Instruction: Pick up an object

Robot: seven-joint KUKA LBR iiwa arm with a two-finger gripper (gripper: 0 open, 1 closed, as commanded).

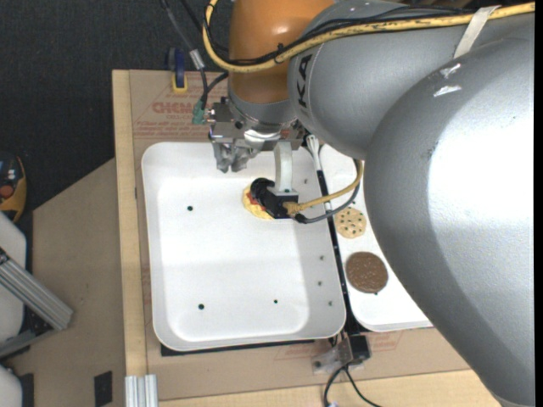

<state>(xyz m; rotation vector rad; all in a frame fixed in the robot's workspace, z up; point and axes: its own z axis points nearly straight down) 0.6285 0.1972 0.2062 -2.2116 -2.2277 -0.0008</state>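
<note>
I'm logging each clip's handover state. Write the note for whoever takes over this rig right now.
Gripper: low over the far end of the left bin; nothing visible between its fingers, and whether they are open or shut cannot be told.
Things: a yellowish flat object lies in the left bin, partly hidden by the arm's black cable fitting. In the right bin, a pale speckled cookie and a brown cookie lie near its left wall.
Done: no pick visible.
Left: grasp one object and lift it.

Single fixed camera above bench [127, 227]; slanted downward; both bins [221, 312] near.
</note>
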